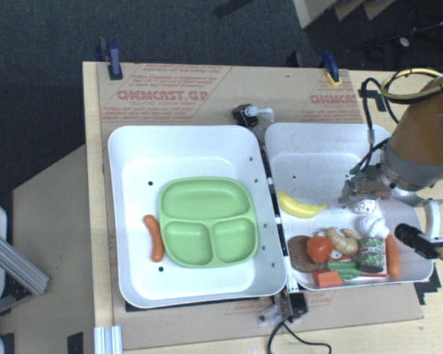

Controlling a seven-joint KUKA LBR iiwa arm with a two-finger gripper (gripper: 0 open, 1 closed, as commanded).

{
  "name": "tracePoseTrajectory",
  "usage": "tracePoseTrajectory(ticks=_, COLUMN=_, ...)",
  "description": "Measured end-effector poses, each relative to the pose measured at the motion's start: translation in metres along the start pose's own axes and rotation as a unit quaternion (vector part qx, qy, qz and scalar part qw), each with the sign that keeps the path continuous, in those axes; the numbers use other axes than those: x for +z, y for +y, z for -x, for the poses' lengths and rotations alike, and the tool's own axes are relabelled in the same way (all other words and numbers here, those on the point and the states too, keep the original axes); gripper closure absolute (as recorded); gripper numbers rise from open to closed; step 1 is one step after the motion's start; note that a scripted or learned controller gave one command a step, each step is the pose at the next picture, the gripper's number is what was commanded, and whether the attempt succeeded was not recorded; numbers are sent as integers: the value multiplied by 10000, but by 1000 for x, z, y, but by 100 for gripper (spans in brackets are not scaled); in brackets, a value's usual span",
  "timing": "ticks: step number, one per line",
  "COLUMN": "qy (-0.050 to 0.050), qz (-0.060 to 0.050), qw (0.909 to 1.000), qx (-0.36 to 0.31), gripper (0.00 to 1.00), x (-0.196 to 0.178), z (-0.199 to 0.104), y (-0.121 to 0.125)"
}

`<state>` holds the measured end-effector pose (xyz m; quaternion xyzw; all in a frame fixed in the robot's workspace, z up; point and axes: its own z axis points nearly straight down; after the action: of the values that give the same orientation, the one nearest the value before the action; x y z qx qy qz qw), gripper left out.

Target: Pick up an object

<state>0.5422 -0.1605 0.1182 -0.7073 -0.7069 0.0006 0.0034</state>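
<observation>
Task progress: I judge the pick not yet made. From my screen nothing sits lifted clear of the right bin (310, 135), and every toy food item lies on the bin floor. The reach down looks done; the closing and the lift are what I count as left.
Arm: I see the grey arm with its orange band (421, 135) come in over the right bin's far side, wrist tipped down into the bin.
Gripper: the gripper (362, 190) is low inside the right bin. Its tip is a dark, blurred cluster, so I cannot tell how far it is spread, nor whether it grips or even touches anything.
Left bin: the left bin (133, 153) lies well to the left of the gripper, carrying a green divided plate (207, 221) and, left of that plate, an orange sausage (154, 237).
Nearest candidates: a small white speckled object (365, 207) lies just below the gripper tip, close enough that I cannot say whether they meet. The banana (299, 206) lies to the gripper's left, apart from it.
Pile below the gripper: a brown round piece (301, 251), a tomato (319, 249), a knobbly tan piece (343, 239), a carrot (392, 257) and a small red block (328, 278) crowd the near corner.
My likely target: the white speckled object, by my guess from where the tip sits.
</observation>
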Motion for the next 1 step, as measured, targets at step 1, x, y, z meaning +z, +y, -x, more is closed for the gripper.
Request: tracePoseTrajectory(ticks=1, qy=-20, qz=57, qw=10000, qx=-32, gripper=100, x=-7, z=-35, y=66)
